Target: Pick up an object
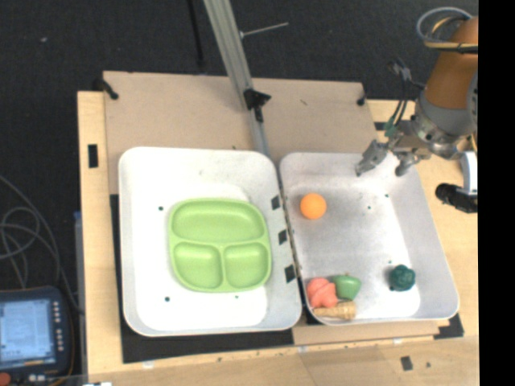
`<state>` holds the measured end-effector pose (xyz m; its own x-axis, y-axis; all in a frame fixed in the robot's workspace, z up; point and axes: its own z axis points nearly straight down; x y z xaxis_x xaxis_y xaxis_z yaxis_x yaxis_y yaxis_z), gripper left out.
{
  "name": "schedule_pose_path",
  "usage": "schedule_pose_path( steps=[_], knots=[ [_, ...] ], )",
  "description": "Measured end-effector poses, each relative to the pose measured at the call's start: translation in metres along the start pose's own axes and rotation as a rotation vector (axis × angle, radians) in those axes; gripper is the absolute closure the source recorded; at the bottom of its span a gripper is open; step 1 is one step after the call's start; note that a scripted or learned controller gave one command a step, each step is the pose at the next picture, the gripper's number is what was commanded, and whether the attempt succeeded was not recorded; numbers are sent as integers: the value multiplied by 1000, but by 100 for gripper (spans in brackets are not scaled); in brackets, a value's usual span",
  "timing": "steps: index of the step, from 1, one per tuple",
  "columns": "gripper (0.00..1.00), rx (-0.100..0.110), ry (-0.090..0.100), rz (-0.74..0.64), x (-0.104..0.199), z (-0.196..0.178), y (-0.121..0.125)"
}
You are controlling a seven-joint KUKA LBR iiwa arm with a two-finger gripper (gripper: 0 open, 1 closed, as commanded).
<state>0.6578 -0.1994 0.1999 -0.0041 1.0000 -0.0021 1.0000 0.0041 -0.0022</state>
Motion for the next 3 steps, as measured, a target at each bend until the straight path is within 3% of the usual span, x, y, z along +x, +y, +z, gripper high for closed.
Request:
schedule_pose_path(
  steps=[2, 3],
  knots=[
    [0, 1, 0, -5, -2, 98, 7],
    [100, -7, -5, -8, -3, 82, 9]
  ],
)
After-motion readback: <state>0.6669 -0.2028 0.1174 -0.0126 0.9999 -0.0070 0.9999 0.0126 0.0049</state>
